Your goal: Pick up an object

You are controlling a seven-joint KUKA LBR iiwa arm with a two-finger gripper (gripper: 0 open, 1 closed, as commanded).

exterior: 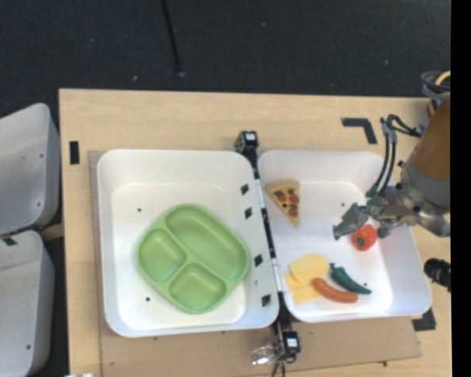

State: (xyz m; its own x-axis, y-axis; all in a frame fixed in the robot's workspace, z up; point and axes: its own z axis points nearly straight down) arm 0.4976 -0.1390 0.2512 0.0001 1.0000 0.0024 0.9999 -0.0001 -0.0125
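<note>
A light green three-compartment plastic plate (192, 258) is seen in the left white bin (110, 210). In the right white bin (400, 289), a pizza-slice toy (286, 200) lies at 10 o'clock. The gripper (359, 228) is positioned over a red tomato toy (365, 239); its opening cannot be told.
</note>
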